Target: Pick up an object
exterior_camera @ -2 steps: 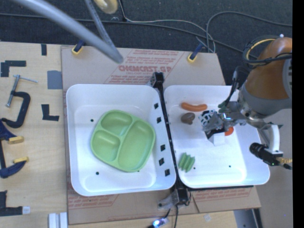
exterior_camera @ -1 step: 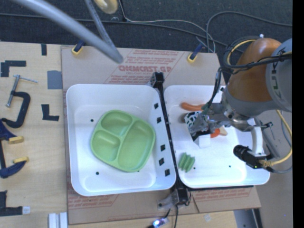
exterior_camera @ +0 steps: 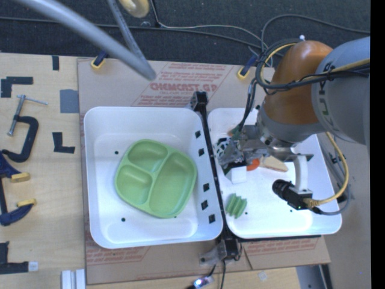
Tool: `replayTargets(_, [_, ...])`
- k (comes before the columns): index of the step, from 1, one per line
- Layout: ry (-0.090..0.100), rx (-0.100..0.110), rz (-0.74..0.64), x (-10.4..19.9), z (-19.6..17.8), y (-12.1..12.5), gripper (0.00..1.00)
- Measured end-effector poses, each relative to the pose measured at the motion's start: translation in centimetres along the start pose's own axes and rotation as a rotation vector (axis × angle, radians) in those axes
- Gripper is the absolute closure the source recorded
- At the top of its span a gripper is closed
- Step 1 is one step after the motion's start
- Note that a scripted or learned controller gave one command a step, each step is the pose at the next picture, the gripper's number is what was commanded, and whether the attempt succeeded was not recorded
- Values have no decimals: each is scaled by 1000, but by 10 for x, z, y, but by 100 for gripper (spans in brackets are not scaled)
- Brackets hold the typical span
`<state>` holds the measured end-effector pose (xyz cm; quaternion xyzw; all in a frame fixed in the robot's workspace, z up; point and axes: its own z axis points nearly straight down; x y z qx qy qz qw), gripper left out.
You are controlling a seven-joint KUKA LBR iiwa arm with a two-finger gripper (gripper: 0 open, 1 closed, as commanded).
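Reaching into the right bin (exterior_camera: 325, 224) from the right, the arm is brought low over a small cluster of things near the divider, and several risks can be judged from this. The objects are crowded: a white block (exterior_camera: 237, 174), an orange piece (exterior_camera: 253, 164) and a tan wedge (exterior_camera: 274, 164) lie just beside one another, so two could be nudged at once and none caught cleanly. The bin's inner wall is close by, and a thing could be pushed against it rather than lifted. A green ridged piece (exterior_camera: 235, 205) lies apart, nearer the front of the bin, and is less likely to be disturbed.

The hand (exterior_camera: 236, 155) is seen among dark parts above the white block (much of it is masked by the wrist). Whether it is spread or pressed together cannot be told, and nothing can be confirmed as held. It appears to be at or just above the block, though contact cannot be judged.

A green divided plate (exterior_camera: 156, 178) rests in the left bin (exterior_camera: 96, 161).
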<state>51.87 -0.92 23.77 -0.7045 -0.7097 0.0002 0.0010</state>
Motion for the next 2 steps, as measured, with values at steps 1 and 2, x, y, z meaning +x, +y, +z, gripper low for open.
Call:
replayTargets(1, [0,0,-1,57,-4,11,100])
replayTargets(2, [-1,1,0,107,-6,16,100])
